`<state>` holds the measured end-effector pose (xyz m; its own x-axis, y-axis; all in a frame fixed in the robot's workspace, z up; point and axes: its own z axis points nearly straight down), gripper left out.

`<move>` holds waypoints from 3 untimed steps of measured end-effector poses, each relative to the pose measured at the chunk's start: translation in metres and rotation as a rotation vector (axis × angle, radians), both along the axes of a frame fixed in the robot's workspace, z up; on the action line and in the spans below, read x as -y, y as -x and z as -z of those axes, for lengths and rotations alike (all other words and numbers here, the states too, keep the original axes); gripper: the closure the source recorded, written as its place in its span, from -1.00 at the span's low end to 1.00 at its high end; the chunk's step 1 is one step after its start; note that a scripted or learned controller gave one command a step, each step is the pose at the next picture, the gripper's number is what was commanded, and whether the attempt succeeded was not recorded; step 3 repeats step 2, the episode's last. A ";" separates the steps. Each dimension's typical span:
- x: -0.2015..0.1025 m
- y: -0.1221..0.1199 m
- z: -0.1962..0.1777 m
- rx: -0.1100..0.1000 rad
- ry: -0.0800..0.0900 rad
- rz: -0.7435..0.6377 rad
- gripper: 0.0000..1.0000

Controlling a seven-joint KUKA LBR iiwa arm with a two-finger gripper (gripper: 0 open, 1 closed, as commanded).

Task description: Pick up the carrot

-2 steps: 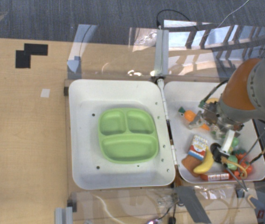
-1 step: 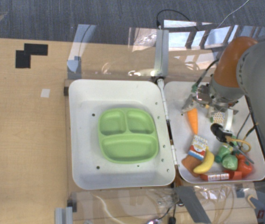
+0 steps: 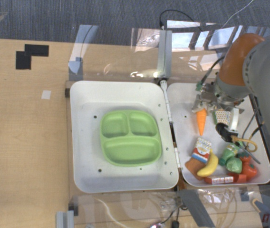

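Looking down at the near end of the right bin point(image 3: 267, 177) and finding a heap of toy food: a yellow banana point(image 3: 209, 166) lying across the middle, touching a small printed carton point(image 3: 202, 148) just behind it, with a brown piece point(image 3: 191, 166) at its left, a flat red packet point(image 3: 216, 179) against the near rim, and green and red vegetables point(image 3: 239, 164) bunched together at the right. Moving across the divider to the left bin point(image 3: 85, 175) and seeing a green divided plate point(image 3: 130, 137) sitting near its centre, two small compartments on the far side and one long compartment on the near side. Returning to the right bin and picking out the carrot point(image 3: 201, 121), lying past the carton and well apart from the heap, near the divider, thick end pointing away from the camera and tip pointing toward it. Hovering right at that thick end, the gripper point(image 3: 206, 103), overlapping the carrot's top from this angle; whether gripping the carrot or merely hanging over it, impossible to tell. Following the grey arm point(image 3: 268, 75) up and to the right, passing its orange band point(image 3: 239, 56) above the wrist. Ending beyond both bins at the wooden bench point(image 3: 25, 127), bearing a black mark point(image 3: 30, 55) at its far left.
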<state>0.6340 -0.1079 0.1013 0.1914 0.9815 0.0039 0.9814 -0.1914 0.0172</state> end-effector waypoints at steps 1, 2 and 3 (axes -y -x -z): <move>-0.061 -0.005 -0.085 -0.011 0.001 -0.084 1.00; -0.046 -0.036 -0.085 -0.012 0.001 0.013 1.00; -0.046 -0.036 -0.085 -0.012 0.001 0.013 1.00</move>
